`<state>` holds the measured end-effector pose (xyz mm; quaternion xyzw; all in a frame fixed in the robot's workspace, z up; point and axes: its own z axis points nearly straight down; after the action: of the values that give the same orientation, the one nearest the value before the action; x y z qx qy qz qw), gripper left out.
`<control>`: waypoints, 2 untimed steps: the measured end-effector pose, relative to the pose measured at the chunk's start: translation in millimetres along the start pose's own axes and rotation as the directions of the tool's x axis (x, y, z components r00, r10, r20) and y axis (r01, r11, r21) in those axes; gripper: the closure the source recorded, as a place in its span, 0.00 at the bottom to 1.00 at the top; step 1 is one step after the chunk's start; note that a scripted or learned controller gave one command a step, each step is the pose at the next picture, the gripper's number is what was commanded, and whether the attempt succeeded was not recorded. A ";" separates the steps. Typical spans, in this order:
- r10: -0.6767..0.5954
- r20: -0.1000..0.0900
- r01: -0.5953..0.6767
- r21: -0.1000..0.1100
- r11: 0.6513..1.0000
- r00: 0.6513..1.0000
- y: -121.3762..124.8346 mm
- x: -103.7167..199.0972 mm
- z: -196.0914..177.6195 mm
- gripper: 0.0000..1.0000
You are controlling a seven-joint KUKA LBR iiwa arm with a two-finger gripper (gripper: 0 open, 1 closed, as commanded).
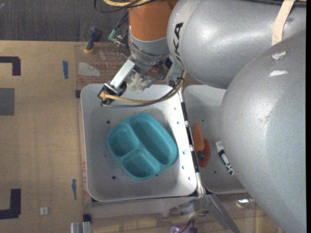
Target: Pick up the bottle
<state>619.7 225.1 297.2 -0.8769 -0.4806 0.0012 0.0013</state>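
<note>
1. The grey arm (pixel 228 47) reaches in from the right and covers much of the right bin (pixel 206 106). Its orange band (pixel 146 13) sits at the top of the view.
2. The gripper (pixel 138 82) hangs over the far rim of the left bin (pixel 95 174), towards that bin's right-hand corner. From this angle I cannot tell whether the claw is released or clenched, and nothing can be seen held in it.
3. A teal divided plate (pixel 142 144) lies flat near the middle of the left bin, with three compartments facing up. It is well apart from the gripper.
4. A white object with black markings (pixel 223 158) lies in the right bin, partly hidden under the arm. It may be the bottle, but too little of it shows to be sure. It is well apart from the gripper and in the other bin.
5. An orange carrot-shaped item (pixel 199 139) lies along the right bin's left wall, just beside the divide between the bins and near the white object.
6. On the wooden bench (pixel 39 140), strips of blue tape (pixel 65 69) and black corner marks (pixel 12 64) lie left of the bins.
</note>
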 end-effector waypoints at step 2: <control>0.047 0.001 -0.047 -0.001 0.999 0.999 -71.7 -48.3 33.6 1.00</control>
<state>533.2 223.1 263.9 -0.8879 -0.4600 0.0016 0.0008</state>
